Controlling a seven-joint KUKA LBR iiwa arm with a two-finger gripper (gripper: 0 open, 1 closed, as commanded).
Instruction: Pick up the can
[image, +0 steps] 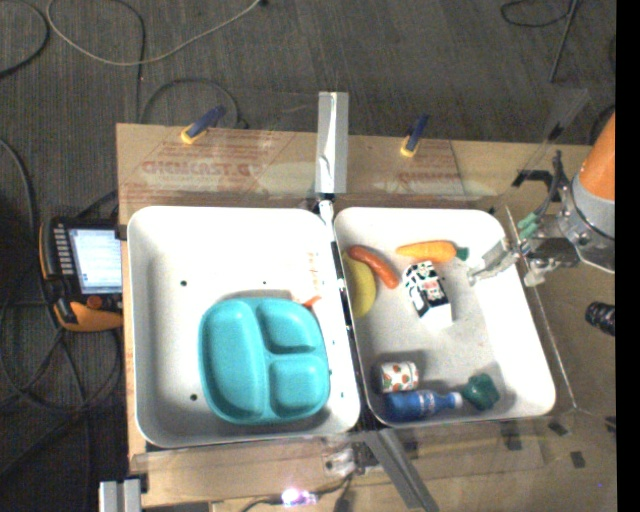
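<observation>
Can (398, 376) lies on side, front of right bin (520, 330), blue bottle (420, 404) just beside. Carrot (428, 250), milk carton (427, 288) further back. Left bin (160, 250) holds teal tray (265, 358). Gripper (492, 262) over right rim, well apart from can; jaw state unclear.

A robotics lab: white bins (150, 300) clamped to a bench, teach pendant (85, 262), loose floor cables (90, 40).

Arm (592, 190) cut off at right edge; end effector (490, 262) finger state unreadable (too small, blurred).
</observation>
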